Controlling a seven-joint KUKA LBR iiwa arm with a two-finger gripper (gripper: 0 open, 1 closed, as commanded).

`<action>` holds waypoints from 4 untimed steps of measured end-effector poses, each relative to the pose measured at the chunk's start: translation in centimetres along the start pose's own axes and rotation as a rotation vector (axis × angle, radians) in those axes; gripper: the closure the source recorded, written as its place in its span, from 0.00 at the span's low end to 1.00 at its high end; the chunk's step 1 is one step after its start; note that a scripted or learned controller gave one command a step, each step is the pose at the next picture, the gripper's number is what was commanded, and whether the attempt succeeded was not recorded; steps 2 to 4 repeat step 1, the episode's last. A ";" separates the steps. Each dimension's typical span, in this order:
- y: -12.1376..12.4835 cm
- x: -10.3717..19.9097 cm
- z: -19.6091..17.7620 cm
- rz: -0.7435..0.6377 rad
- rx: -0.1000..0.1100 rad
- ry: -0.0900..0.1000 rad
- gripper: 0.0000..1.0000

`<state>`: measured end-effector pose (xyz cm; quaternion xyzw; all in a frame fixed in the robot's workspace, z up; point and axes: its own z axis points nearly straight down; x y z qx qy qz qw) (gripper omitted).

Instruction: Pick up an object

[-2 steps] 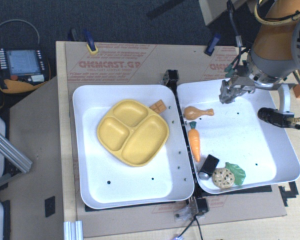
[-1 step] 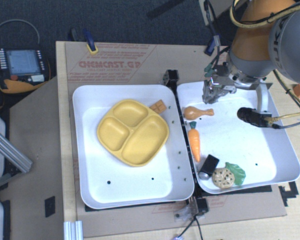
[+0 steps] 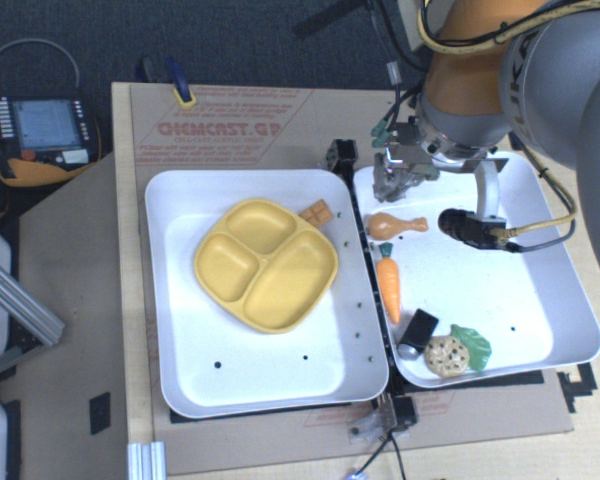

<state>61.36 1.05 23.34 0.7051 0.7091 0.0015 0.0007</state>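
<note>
- Currently the gripper (image 3: 392, 196) hangs over the far-left part of the shallow right white bin (image 3: 540, 298), with nothing visibly in it. Whether it is spread or pressed together cannot be told from this slant.
- Just on the near side of the gripper lies the tan plastic toy chicken drumstick (image 3: 395, 226), the likeliest thing to pick. It is apart from the gripper and rests on the bin floor.
- Risk: the drumstick is rounded and tapered, so a grip on its thin bone end would likely let it swing or slip out.
- Risk: the wall between the bins sits just left of the gripper, so a descent that drifts left could strike that rim rather than reach the toy.
- Risk: the orange toy carrot with a green top (image 3: 388, 286) lies just nearer than the drumstick, so a late descent could nudge both and catch neither.
- Well nearer lie a small black block (image 3: 418, 328), a round speckled cookie (image 3: 445, 355) and a green crinkled leaf toy (image 3: 472, 345); these look safe from disturbance.
- Far left, the yellow three-compartment plastic plate (image 3: 267, 265) in the left white bin (image 3: 180, 348) plays no part.
</note>
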 end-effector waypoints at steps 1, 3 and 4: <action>-0.3 5.4 0.1 -0.001 0.001 0.000 1.00; -0.3 5.4 0.1 -0.001 0.001 0.000 1.00; -0.3 5.4 0.1 -0.001 0.001 0.000 1.00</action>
